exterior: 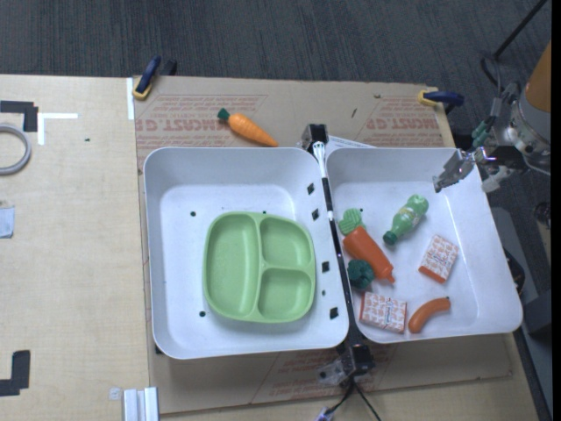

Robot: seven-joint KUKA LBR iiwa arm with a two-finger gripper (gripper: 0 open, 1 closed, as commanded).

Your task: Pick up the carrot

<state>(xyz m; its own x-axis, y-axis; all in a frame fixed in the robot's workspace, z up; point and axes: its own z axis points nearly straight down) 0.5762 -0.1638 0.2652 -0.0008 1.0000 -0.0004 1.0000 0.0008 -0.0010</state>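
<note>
Sausage [429,313] lies nearest; carrot [366,247] lies diagonally, leaves up-left; whether the fingers [449,175] are spread, I cannot tell

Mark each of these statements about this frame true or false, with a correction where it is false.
1. A carrot lies in the right bin. True.
2. The green plate sits in the right bin. False: it sits in the left bin.
3. The gripper holds the carrot. False: it hangs near the right bin's upper right part, apart from the carrot, with nothing visible between its fingers.
4. A second carrot lies on the cardboard outside the bins. True.
5. The green bottle lies on the plate. False: it lies in the right bin, right of the carrot.
6. A sausage lies near the right bin's lower edge. True.
</note>
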